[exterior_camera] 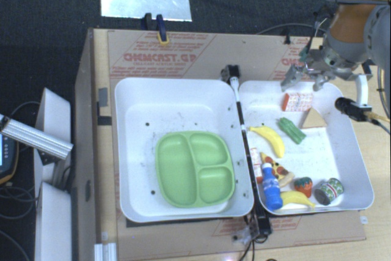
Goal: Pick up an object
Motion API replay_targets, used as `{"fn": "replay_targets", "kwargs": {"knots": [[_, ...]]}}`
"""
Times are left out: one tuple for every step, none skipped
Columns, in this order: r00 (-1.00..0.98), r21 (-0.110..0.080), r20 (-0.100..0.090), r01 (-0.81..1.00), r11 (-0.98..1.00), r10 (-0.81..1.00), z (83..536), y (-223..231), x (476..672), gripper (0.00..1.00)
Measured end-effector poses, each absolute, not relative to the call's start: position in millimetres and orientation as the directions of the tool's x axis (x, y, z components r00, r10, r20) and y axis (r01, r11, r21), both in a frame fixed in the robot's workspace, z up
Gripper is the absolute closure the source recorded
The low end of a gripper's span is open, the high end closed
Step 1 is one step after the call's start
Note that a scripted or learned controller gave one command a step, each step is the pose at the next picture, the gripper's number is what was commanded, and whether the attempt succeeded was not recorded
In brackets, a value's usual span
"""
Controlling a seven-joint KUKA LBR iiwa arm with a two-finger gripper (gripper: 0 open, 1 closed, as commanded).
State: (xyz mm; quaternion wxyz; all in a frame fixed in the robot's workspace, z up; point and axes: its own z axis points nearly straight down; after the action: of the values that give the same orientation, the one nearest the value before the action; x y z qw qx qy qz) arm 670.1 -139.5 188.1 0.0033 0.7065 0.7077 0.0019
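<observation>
1. Camera view, nearest edge first: the right bin [357, 159], a shallow white tray with rounded corners and smooth walls, holds a cluster along its 6 o'clock wall.
2. At about 7 o'clock in that bin a blue bottle [271, 189] with a white cap end lies along the divider, and a small yellow banana [297, 198] lies beside it, curved and glossy.
3. Just past them sit a red strawberry-like toy [303, 184] and a round tin can [328, 191] lying on its side at 5 o'clock, its printed label dark and its end metallic.
4. The left bin [137, 107] carries a pale green plate [195, 168] of matte plastic, rounded and split into three compartments, toward its 5 o'clock corner.
5. Near the centre of the right bin lies a larger banana [272, 138], smooth yellow and bent, with a ribbed green block [291, 130] just beside it at 2 o'clock.
6. Farther back, at 12 o'clock in the right bin, a small red and white box [297, 101] lies flat with printed faces.
7. Above that box hangs the gripper [303, 75], grey metal, its two fingers apart and holding nothing, at the bin's far wall.
8. Brown printed cardboard [183, 52] lies beneath both bins.
</observation>
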Motion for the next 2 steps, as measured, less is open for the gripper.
{"fn": "replay_targets", "kwargs": {"knots": [[-0.003,0.001,0.0,1.0,0.003,1.0,99.4,-101.4,627.2,0.0],[-0.002,0.02,-0.007,1.0,0.002,1.0,90.9,-90.4,601.0,0.0]]}}
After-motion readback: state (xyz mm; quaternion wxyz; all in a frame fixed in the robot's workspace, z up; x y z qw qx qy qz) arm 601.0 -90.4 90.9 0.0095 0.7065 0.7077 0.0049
